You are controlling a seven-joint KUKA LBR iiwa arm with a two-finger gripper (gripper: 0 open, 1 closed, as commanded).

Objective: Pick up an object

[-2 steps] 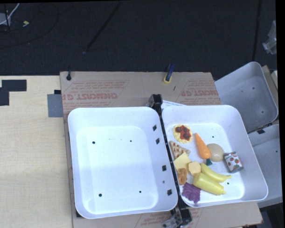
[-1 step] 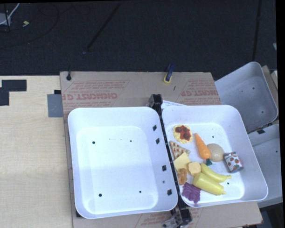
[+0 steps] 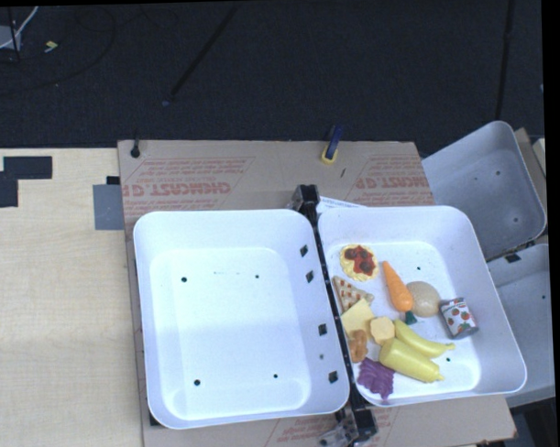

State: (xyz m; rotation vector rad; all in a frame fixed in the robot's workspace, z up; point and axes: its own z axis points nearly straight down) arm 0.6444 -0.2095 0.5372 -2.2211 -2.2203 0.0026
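The right white bin (image 3: 491,284) holds a cluster of toy foods along its left and middle. A round tart with red topping (image 3: 359,259) lies at the back. An orange carrot (image 3: 397,286) lies beside a beige ball (image 3: 423,298). A small box with red dots (image 3: 458,317) sits furthest right. A yellow cheese wedge (image 3: 358,315), a yellow cube (image 3: 383,330), a banana (image 3: 424,342) and a yellow pepper (image 3: 410,363) crowd the front. Purple grapes (image 3: 376,378) lie at the front left corner.
The left white bin (image 3: 219,321) adjoins the right one along a black divider (image 3: 321,299). Both stand on a cardboard sheet (image 3: 223,179) on the wooden bench. A grey metal plate (image 3: 485,188) stands at the right. A blue and yellow clamp (image 3: 330,145) sits behind the bins.
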